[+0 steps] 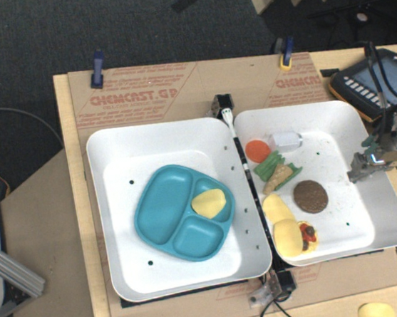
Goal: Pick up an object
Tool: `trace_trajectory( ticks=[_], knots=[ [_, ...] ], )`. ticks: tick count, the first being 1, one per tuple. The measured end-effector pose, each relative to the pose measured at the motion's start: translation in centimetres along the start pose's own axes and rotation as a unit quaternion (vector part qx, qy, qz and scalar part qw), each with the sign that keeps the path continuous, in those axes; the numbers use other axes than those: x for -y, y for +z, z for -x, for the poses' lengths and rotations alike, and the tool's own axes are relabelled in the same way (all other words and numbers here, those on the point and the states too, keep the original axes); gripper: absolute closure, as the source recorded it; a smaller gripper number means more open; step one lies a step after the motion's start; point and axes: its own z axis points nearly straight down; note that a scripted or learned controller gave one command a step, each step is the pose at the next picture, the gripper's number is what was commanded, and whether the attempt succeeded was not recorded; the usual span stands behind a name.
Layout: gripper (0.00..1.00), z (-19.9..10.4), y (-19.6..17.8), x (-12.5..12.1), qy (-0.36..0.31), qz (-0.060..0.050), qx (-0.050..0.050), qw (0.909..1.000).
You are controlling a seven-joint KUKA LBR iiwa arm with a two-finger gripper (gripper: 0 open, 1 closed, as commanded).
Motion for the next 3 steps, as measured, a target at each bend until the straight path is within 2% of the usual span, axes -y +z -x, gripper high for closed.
trace_trajectory(
  ticks=[1,2,3],
  knots=[
    [1.00,-10.9,0.7,0.1,-0.005,-0.007,-0.005,0.9999],
    [1.00,-9.3,3.6,0.3,0.001,-0.009,-0.003,1.0000],
    [1.00,-9.9,-0.4,0.1,0.000,-0.003,-0.002,1.0000]
  ],
)
